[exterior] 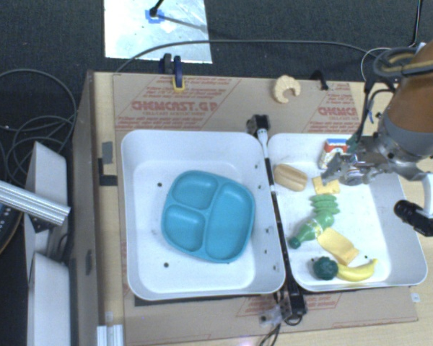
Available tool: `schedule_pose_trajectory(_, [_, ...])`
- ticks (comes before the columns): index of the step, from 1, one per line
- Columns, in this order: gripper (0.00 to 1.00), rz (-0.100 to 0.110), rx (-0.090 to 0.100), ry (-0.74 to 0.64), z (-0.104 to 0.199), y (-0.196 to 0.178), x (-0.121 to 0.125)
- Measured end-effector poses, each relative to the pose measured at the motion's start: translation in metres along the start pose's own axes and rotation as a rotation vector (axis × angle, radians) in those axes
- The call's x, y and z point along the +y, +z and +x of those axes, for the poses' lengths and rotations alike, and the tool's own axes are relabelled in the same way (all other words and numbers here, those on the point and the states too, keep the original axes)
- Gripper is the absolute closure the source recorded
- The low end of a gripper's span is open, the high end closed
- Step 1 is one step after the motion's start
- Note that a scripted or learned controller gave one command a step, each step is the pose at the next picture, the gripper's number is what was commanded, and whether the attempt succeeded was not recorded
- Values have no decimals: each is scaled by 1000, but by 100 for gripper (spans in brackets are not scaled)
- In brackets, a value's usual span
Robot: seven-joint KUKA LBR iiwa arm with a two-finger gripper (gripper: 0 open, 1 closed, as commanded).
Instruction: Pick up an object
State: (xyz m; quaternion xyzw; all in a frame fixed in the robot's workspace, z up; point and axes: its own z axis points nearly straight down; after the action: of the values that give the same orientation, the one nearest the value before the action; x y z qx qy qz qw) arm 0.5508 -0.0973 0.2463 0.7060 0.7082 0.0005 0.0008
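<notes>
Because the task only asks for any one object to be lifted, the toys lie loose and scattered in the right bin (411, 262), where the arm (418, 107) reaching in from the right can get at them, while the left bin (141, 265) carries just a blue divided plate (206, 215) lying flat near its middle. The jaws (344, 167) sit low over the upper part of the right bin, and whether they are released or clenched cannot be told, since the metal tip blurs into the clutter beneath it. Closest to them is a small yellow block (326, 187), just beside and slightly below the tip, so it is the likeliest target; contact cannot be made out. A tan bread-like piece (290, 177) lies near the bin's left wall, a little apart from the jaws, and a red and blue item (335, 147) sits just above them. Farther down the bin are a green ridged piece (323, 206), a green vegetable-shaped toy (307, 232), a yellow wedge (337, 245), a dark green ball (324, 267) and a banana (357, 270), all well apart from the tip. A tan croissant-like toy (286, 89) rests on the tabletop (224, 103) behind the bins, probably out of play.
</notes>
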Motion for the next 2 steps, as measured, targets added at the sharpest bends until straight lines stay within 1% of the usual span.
schedule_pose_trajectory(1, [0,3,0,2,-17,92,25])
schedule_pose_trajectory(2, [0,1,0,2,-13,162,12])
